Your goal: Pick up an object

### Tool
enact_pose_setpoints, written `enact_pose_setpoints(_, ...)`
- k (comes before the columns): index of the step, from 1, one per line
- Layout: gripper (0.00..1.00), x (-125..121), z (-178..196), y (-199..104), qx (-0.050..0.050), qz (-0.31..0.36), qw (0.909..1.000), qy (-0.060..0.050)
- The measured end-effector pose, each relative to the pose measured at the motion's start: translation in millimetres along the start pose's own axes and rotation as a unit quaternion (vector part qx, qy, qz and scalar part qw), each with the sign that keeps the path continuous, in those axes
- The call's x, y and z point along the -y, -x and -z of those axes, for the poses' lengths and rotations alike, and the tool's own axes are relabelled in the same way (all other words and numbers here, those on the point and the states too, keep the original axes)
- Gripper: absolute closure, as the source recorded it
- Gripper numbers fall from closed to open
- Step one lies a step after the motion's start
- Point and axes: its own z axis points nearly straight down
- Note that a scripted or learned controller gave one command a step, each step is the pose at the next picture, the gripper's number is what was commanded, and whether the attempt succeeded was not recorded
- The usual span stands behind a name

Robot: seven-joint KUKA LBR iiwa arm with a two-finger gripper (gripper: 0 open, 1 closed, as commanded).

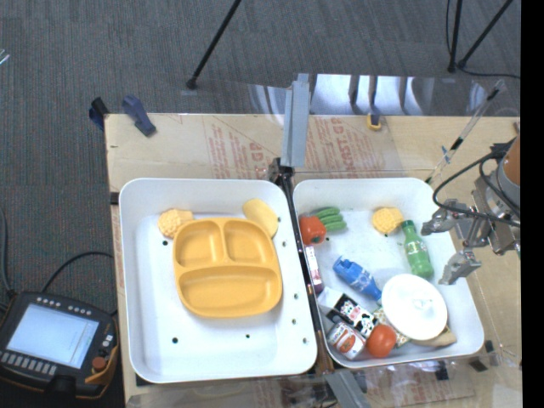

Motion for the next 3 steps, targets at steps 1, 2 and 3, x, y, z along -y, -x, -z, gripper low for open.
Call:
enact_pose_setpoints(1,0.00,-1.1,-101.3,14.0,0.004,0.037,0.9993,-0.001)
enact_pose_setpoints(2,0.00,-86.1,-132.2,11.9,0.009,0.103,0.9946,-0.003)
enact_pose_setpoints(3,0.00,-112.0,-133.8,31.3,0.004,0.142,0.9898,-0.010)
